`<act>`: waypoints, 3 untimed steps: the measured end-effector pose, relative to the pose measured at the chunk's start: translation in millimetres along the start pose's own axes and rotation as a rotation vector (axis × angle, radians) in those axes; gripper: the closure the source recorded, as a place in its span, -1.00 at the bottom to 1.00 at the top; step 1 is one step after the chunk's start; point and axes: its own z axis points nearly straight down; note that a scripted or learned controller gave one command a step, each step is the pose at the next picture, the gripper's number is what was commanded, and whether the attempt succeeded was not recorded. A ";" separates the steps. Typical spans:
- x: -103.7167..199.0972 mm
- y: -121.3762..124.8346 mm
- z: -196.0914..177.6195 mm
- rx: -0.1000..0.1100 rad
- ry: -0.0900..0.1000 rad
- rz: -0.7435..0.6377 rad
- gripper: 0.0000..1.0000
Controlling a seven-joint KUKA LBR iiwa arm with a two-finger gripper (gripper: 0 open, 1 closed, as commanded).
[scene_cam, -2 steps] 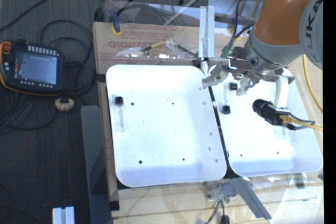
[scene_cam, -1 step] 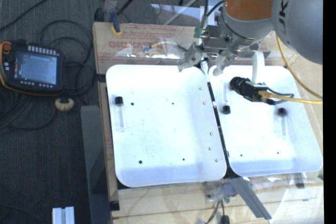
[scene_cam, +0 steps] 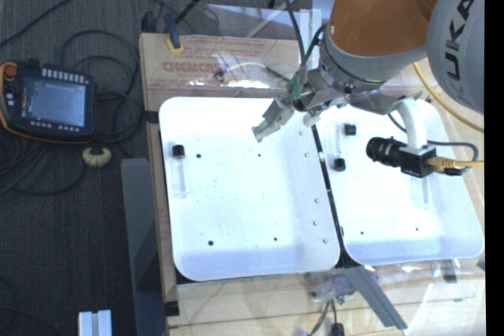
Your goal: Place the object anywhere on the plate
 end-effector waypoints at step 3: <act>57.1 -14.5 -78.2 -0.006 -0.007 -0.639 1.00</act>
